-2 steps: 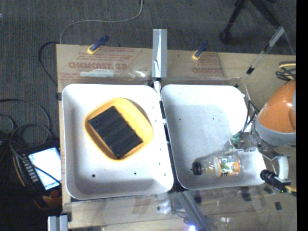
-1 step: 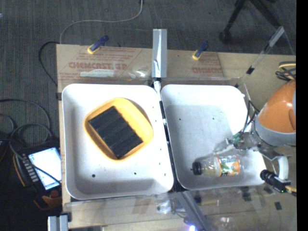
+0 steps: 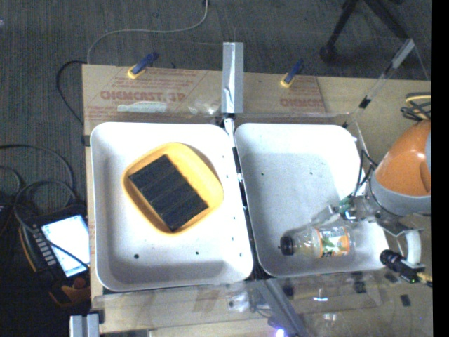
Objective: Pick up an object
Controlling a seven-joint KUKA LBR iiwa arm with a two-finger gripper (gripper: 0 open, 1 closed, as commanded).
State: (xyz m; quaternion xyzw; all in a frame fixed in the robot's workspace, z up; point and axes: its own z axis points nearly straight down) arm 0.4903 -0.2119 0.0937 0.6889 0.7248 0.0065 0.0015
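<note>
clear bottle (image 3: 319, 242) lying in right bin (image 3: 295, 153), gripper (image 3: 349, 209) at its base

Dark carpet (image 3: 140, 20) with an office chair base (image 3: 351, 5) behind the bench

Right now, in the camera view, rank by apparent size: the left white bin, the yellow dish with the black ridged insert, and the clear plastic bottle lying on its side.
1. Left white bin
2. Yellow dish with black ridged insert
3. Clear plastic bottle, in the right bin
</note>
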